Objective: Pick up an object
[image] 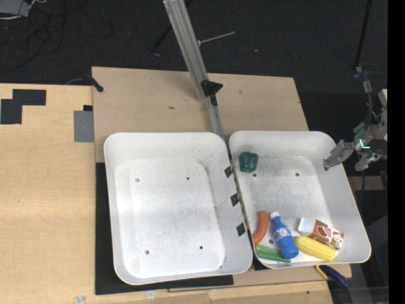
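I see the gripper (347,156) hanging over the right bin's (329,141) far right rim, fingers spread around nothing. Inside that bin, the green pepper (247,162) sits near its far left corner.

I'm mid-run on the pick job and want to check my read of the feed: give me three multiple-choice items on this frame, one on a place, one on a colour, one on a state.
1. Where does the green pepper lie?
A. In the left bin
B. Near the right bin's far left corner
C. On the bench

2. What colour is the bottle?
A. Blue
B. Red
C. Black

3. How does the gripper stand to the objects?
A. Resting on the corn
B. Lifting the bottle
C. At the right bin's right rim, apart from all of them

Answers:
1 B: the pepper sits alone at that corner.
2 A: blue body, white cap.
3 C: it hangs by the rim, away from the carrot, the corn and the rest.
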You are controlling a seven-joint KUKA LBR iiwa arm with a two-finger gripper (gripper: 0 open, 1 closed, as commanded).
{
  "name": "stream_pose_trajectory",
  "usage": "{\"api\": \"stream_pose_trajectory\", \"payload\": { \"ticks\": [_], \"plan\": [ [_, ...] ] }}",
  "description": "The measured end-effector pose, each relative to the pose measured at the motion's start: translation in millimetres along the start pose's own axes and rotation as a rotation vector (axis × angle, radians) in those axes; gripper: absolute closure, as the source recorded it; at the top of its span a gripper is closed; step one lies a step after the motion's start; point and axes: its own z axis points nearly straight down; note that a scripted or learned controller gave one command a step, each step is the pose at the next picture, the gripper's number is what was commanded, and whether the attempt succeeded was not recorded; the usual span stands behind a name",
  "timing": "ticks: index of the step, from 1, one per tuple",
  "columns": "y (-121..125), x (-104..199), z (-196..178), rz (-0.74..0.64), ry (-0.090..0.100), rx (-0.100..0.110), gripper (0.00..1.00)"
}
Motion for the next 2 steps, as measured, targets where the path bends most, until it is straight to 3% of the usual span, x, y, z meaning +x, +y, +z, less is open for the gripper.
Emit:
{"api": "stream_pose_trajectory", "payload": {
  "ticks": [1, 2],
  "plan": [
    [1, 0, -2, -0.001, -0.001, -0.004, 0.0],
    [2, 4, 62, -0.001, 0.001, 0.002, 0.0]
  ]
}}
